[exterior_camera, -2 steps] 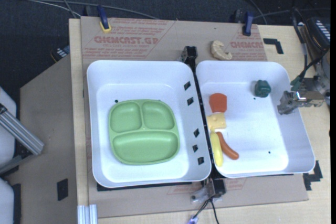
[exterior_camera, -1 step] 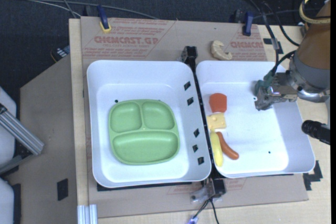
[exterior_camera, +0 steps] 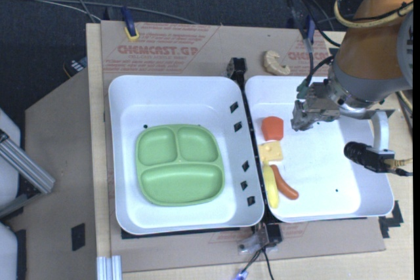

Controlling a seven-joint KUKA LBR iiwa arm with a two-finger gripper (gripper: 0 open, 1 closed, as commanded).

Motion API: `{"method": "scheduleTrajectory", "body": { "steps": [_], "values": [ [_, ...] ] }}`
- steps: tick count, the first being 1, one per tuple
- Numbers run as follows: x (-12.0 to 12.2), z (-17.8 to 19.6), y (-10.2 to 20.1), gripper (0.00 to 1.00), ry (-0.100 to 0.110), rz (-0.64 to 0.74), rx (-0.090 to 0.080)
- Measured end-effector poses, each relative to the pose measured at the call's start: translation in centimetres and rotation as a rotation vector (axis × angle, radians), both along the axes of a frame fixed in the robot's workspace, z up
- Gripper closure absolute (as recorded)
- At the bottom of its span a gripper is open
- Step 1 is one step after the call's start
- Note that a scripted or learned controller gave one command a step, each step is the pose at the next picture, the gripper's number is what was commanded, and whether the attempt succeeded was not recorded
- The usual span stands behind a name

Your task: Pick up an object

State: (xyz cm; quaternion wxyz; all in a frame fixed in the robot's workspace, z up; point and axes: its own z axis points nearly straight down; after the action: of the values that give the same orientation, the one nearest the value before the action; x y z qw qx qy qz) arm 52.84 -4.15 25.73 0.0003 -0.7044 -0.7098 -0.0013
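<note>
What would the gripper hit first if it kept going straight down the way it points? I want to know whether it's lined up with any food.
Probably the bare floor of the right bin. The gripper looks right of the orange block, though depth is unclear.

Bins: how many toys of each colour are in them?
Green divided plate: 1
Orange block: 1
Yellow cheese piece: 1
Yellow banana: 1
Orange-red sausage: 1
Total: 5, one in the left bin, four in the right bin.

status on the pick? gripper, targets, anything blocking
Gripper over right bin, nothing seen between fingers. Orange block, yellow piece, hot dog, banana along bin's left wall. Green tray in left bin, not blocking.
</note>
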Motion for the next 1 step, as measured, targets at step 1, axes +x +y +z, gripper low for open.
{"method": "scheduleTrajectory", "body": {
  "steps": [1],
  "values": [
    [0.97,-1.77,5.69,1.00,0.005,-0.001,0.001]
  ]
}}
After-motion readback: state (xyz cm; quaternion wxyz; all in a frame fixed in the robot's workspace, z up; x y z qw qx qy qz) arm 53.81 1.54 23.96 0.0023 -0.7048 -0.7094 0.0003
